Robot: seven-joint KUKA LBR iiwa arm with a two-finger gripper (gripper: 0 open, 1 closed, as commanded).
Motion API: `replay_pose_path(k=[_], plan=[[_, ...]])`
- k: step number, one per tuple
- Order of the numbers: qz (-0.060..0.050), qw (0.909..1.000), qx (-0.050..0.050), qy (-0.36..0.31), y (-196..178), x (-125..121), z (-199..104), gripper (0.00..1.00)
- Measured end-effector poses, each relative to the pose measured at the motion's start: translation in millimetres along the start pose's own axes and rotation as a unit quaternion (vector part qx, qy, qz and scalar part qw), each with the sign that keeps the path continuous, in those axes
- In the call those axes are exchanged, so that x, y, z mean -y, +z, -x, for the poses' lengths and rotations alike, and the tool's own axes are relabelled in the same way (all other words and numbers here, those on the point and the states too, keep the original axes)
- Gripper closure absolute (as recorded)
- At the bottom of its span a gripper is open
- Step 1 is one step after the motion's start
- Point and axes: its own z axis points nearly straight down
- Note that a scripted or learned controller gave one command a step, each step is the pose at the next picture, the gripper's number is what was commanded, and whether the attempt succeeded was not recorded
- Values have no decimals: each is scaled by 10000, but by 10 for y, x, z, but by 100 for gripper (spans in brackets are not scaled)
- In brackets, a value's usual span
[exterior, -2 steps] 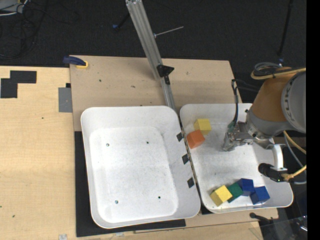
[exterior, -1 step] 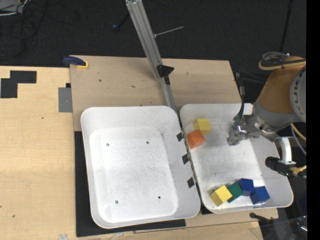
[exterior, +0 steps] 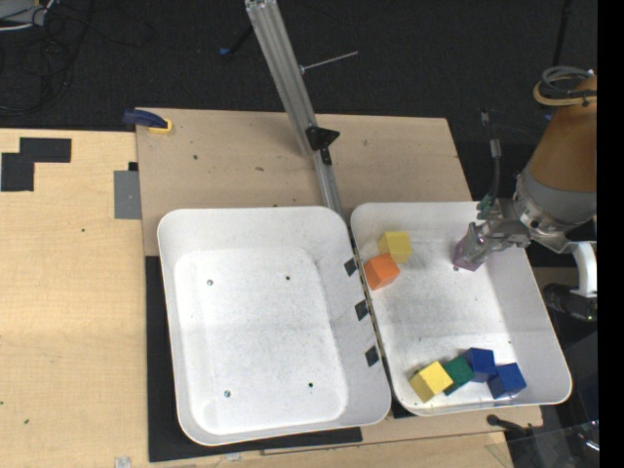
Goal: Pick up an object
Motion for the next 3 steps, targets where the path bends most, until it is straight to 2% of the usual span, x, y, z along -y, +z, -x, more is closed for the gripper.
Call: replay_pose_path(k=[1, 2, 3], plan=[[-18, 10000, -6, -5, -200, -2, 12, 100], [-21, 10000, -16, -21, -221, -190, -514, 100], [-40, 10000, -17, -17, -122, -222, -1077, 100]])
